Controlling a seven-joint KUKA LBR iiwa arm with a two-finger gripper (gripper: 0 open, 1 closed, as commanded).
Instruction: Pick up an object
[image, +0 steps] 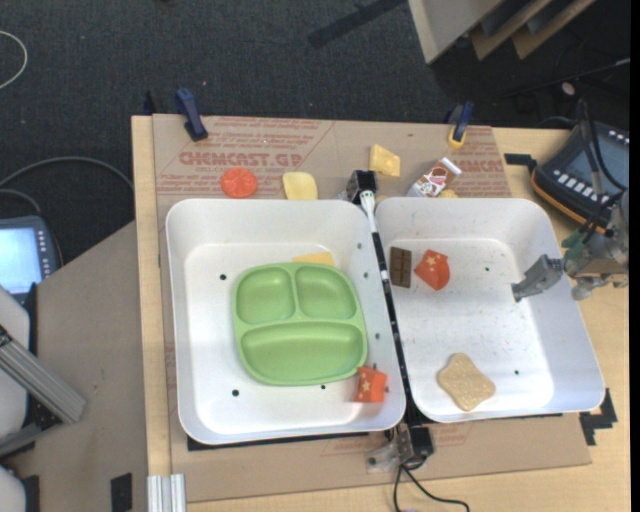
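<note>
Bread slice (465, 381) lies near in the right bin (560, 395), and farther back you have the red block (432, 270). Your claw (535, 280) hovers at the right wall, gripping nothing; I cannot tell its opening. You're approaching: next, centre over one piece and descend.

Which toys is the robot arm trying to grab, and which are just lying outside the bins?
For the job:
brown block
red block
tan bread slice
gripper

Lying about:
orange disc
yellow wedge
</note>
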